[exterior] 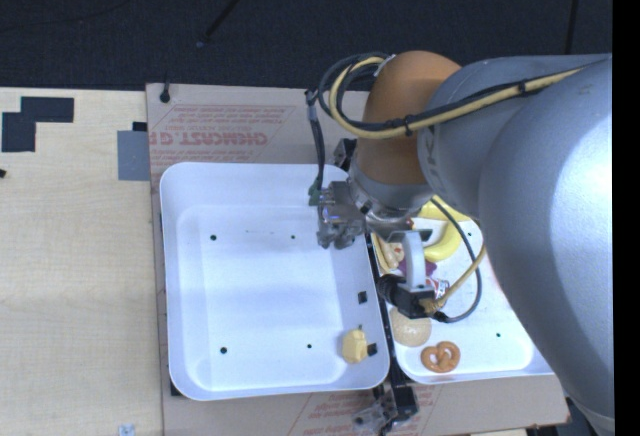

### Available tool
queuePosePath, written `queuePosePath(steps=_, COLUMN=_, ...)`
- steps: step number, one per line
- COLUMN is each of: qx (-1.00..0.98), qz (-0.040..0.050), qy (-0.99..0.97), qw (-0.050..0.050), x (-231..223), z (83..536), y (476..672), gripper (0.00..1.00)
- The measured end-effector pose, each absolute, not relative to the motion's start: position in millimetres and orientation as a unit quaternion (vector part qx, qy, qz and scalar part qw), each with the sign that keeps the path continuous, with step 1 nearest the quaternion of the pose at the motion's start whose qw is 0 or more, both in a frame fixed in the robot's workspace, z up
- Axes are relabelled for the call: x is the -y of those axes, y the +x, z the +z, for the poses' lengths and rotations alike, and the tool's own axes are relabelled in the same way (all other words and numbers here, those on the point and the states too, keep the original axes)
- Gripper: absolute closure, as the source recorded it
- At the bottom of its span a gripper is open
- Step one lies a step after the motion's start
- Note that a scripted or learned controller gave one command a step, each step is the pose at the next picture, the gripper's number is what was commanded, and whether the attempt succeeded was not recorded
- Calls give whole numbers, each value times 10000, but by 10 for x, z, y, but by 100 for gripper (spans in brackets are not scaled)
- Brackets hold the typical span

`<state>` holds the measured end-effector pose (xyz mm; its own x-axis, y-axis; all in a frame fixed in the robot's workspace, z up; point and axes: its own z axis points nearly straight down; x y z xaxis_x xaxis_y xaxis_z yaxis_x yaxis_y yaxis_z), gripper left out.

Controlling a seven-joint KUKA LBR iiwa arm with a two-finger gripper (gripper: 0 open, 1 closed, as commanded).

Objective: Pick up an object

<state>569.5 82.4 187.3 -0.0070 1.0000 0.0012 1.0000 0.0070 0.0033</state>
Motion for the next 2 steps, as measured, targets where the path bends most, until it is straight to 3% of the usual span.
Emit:
queuePosePath(steps=1, qx=-7091, qz=58, qy=7051, qw=35, x=-1273, z=3301, y=6049, gripper=100)
queuePosePath(steps=2, qx=-7081, qz=-8, qy=7061, qw=-5, x=-1695, z=2872, y=6446, gripper=100)
